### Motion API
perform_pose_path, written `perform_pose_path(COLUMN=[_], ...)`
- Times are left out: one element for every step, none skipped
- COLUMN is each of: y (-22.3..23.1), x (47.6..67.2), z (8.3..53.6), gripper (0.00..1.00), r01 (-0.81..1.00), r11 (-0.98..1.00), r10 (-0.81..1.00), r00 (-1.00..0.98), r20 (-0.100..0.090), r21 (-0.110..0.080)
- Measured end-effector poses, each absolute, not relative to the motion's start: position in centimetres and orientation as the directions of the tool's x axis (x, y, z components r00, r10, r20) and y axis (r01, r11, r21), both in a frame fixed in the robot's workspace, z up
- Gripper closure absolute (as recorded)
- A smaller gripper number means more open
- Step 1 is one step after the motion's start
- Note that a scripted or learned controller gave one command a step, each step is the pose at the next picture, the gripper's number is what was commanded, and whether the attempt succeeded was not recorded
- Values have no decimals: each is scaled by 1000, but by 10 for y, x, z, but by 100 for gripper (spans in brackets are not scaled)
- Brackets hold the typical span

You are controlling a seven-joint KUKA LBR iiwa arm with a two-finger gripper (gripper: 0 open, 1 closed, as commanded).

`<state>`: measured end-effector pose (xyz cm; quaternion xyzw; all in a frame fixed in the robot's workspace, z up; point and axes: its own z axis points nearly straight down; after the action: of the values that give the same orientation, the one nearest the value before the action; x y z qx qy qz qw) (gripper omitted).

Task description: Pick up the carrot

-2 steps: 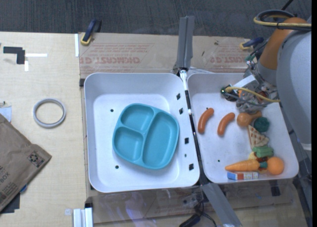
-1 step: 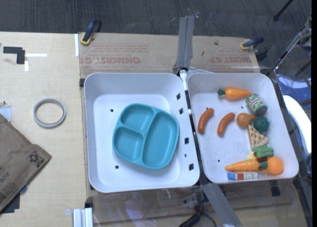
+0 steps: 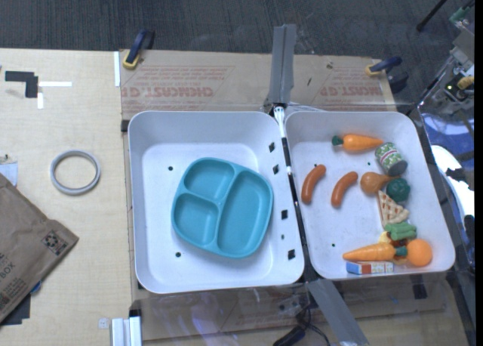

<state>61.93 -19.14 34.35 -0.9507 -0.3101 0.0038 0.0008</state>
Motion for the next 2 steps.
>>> perform_pose_path(y=[-222,-201], x=[550,493], z=[280,273], gripper=[100,100], r01=[764,909], r11=[-645,-417], r10=[765,909], r00=[645,417], r20=[-4,-2], r21=[-5,-5])
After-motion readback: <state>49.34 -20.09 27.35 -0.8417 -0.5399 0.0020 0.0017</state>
